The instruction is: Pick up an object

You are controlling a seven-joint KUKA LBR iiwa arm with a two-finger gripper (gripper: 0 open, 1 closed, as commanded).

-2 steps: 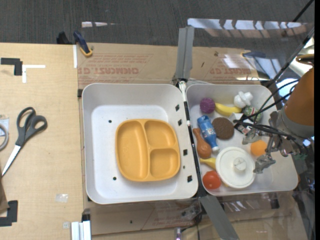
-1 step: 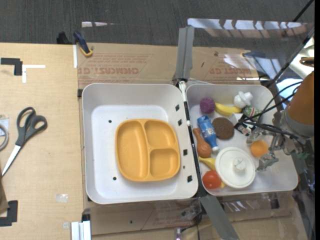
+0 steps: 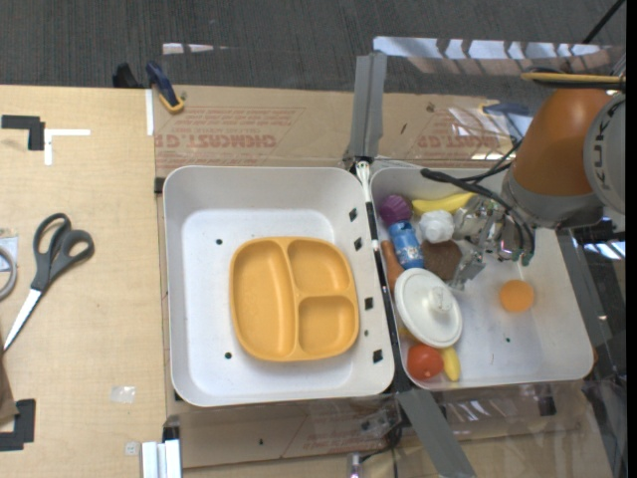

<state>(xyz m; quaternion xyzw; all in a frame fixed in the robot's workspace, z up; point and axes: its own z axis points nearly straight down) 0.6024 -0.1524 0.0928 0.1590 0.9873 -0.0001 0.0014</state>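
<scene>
Jaws hover low in the right bin, just right of the lid; their opening is unclear.

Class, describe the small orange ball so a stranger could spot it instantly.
Find the right-hand white bin. The small orange ball lies alone on its bare floor, right of the round white lid and below the gripper. Unlike the crowded items along the bin's left side, nothing touches it.

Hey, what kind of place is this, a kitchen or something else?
Probably a robotics lab bench, not a kitchen: a robot arm reaches over two white bins, toy food fills one, and scissors lie nearby.
</scene>
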